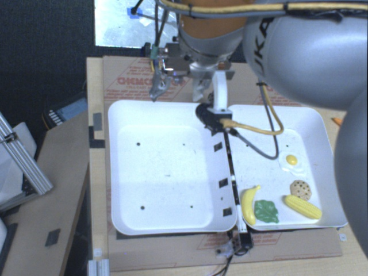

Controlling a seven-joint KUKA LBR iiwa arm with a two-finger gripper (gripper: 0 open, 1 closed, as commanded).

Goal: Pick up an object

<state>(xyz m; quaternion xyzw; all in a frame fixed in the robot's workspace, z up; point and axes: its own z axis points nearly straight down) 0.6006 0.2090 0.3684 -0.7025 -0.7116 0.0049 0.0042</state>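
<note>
Lying along the right bin's near edge are a banana, a green leaf, a corn cob and a cookie, with a fried egg farther back. Beyond, the tool hangs above the left bin's far rim, fingers apart, holding nothing.

The big grey arm sweeps in from the right, its orange band high at the top of the picture. Below the wrist, the hand hangs with two fingers pointing down, spread apart, nothing between them.
</note>
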